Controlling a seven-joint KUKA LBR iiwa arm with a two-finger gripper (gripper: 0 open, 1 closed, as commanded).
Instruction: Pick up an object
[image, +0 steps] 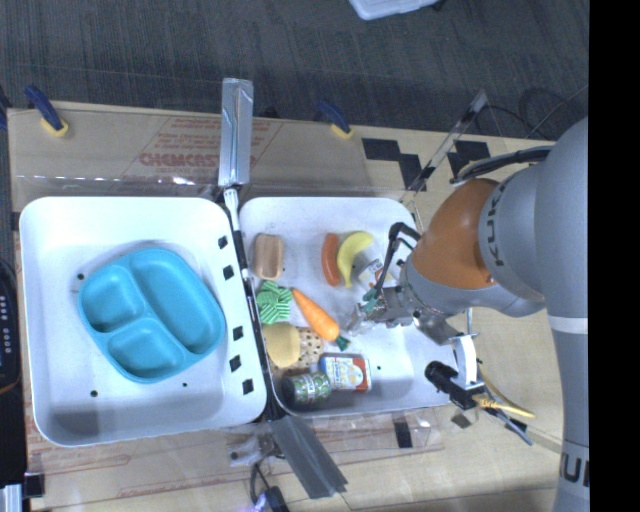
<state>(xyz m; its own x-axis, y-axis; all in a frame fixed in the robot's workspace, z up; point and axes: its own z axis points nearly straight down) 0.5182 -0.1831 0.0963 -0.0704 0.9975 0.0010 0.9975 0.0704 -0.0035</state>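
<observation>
grey arm (540, 240) over right bin (300, 212) (gripper (372, 308) beside carrot (316, 314))

We see two bins side by side on the table (120, 140). The left bin (50, 300) holds a divided plate (150, 312). In the right bin (320, 212), a bread piece (268, 256) lies near the dividing wall, a banana (352, 252) to its right, a carrot (316, 314) between them and nearer us, and a bottle (326, 380) nearest us. The claw (372, 306) sits just right of the carrot.
</observation>
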